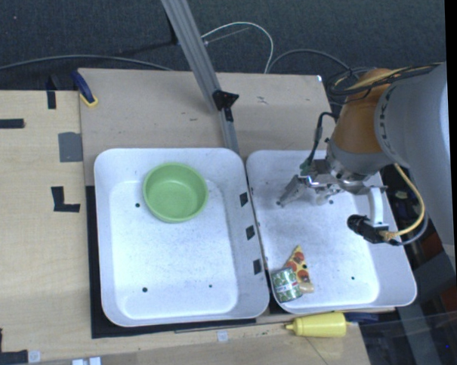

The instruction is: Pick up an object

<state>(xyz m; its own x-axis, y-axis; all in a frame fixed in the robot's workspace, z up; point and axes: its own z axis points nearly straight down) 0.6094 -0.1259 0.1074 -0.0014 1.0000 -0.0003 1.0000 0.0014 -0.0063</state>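
Note:
A green bowl (pixel 174 192) sits upright in the back half of the left bin (pixel 173 294). In the right bin (pixel 369 278), a small can with a green label (pixel 286 284) lies at the front left corner. An orange and yellow packet (pixel 298 260) touches its upper side. My gripper (pixel 305 195) hangs over the back left part of the right bin, well behind the can. Its fingers are spread open and nothing is between them.
A yellow bottle (pixel 319 326) lies on the bench just outside the right bin's front rim. A grey pole (pixel 196 54) slants in from the top toward the bins' shared back edge. Cables (pixel 382 228) loop by the arm at the right.

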